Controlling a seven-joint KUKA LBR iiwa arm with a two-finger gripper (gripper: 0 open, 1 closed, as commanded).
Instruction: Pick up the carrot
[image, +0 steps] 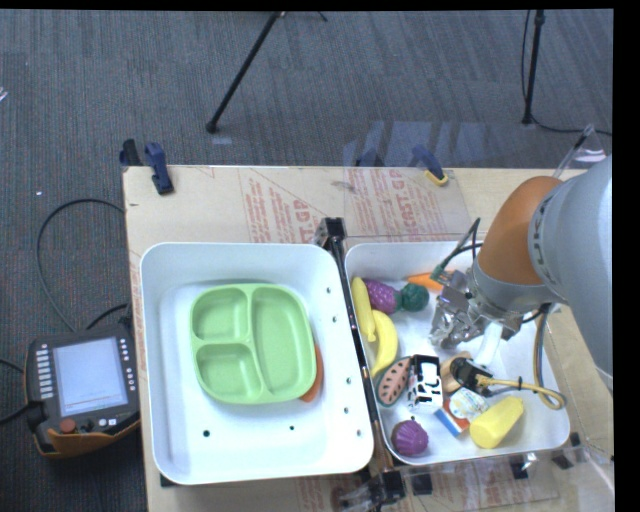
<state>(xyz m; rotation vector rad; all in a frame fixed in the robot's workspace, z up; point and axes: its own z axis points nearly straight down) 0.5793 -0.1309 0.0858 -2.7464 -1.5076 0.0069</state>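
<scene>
We see the arm (560, 250) reaching in over the right bin (545, 425), beside the left bin (165, 400) that bears a green tray (250, 345). In the right bin lie a banana (382, 340), a yellow bottle (497, 422) and a purple fruit (409, 437). The gripper (455, 330) hangs near the bin's middle; we cannot tell how it is set. The carrot (426, 281), partly hidden, lies at the bin's far edge, just beyond the gripper.
</scene>
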